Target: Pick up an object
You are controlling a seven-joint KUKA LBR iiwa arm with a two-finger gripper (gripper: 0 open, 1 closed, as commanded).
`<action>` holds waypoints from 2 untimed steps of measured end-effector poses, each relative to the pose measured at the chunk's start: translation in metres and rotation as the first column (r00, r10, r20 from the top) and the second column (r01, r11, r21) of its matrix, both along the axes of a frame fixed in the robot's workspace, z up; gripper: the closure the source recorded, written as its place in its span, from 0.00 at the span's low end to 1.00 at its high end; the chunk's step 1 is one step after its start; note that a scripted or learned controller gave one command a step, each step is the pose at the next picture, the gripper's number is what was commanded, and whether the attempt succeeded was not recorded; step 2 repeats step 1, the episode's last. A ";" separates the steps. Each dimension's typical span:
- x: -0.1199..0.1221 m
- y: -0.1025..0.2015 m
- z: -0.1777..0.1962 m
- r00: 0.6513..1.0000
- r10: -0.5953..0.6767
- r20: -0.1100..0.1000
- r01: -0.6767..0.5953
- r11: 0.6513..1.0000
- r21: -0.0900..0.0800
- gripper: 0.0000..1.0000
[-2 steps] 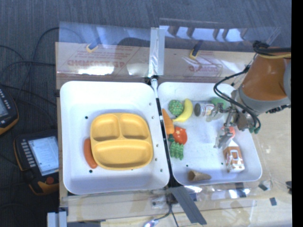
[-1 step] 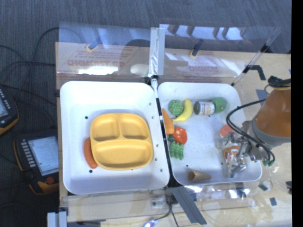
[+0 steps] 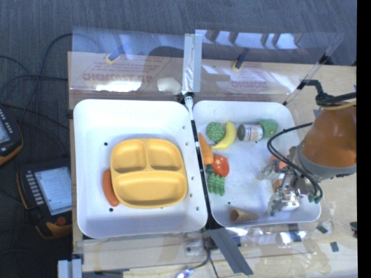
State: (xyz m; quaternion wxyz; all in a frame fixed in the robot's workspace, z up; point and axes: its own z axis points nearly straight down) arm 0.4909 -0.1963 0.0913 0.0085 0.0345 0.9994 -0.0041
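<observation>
1. The left bin (image 3: pixel 87 155) holds a yellow divided tray (image 3: pixel 149 172), which serves here as the landmark.
2. A hot dog (image 3: pixel 108 188) lies against the tray's left edge, touching it.
3. Right of the tray, across the wall between the bins, a carrot (image 3: pixel 206 152) lies just inside the right bin (image 3: pixel 255 108).
4. Just beyond the carrot from the tray sit a tomato (image 3: pixel 220 165) and a green bumpy piece (image 3: pixel 216 184).
5. Farther right of the tray and higher up lie a round green vegetable (image 3: pixel 215 131), a banana (image 3: pixel 226 136), a small can (image 3: pixel 250 132) on its side and a green block (image 3: pixel 268 127).
6. Right of the tray and lower down, an ice-cream cone (image 3: pixel 242 215) lies near the right bin's front wall.
7. Farthest right from the tray, the gripper (image 3: pixel 285 200) hangs low over the right bin's front right part; whether its fingers are apart or together I cannot tell, and nothing shows between them.
</observation>
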 end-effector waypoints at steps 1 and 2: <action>0.004 0.029 0.000 0.997 -0.080 0.001 0.080 0.997 0.002 0.00; 0.004 0.029 0.000 0.997 -0.080 0.001 0.080 0.997 0.002 0.00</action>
